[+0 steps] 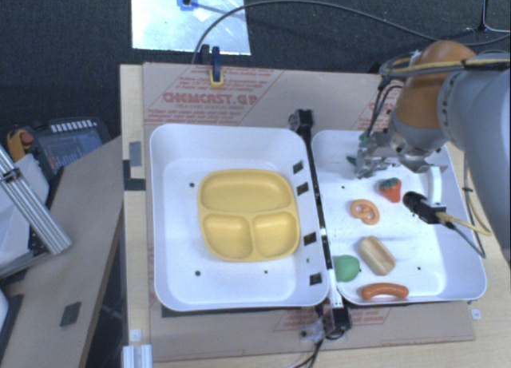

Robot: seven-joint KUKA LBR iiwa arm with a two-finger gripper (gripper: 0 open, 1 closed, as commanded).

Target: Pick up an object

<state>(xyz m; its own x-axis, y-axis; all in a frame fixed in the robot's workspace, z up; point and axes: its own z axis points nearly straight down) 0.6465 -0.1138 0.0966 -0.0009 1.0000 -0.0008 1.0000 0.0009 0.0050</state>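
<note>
Claw (366,163) is hovering low in right bin (459,278), and I cannot tell its state | strawberry (390,189) is lying just beside it, pretzel (365,211) near | I am judging: center over strawberry, then descend straight.
</note>
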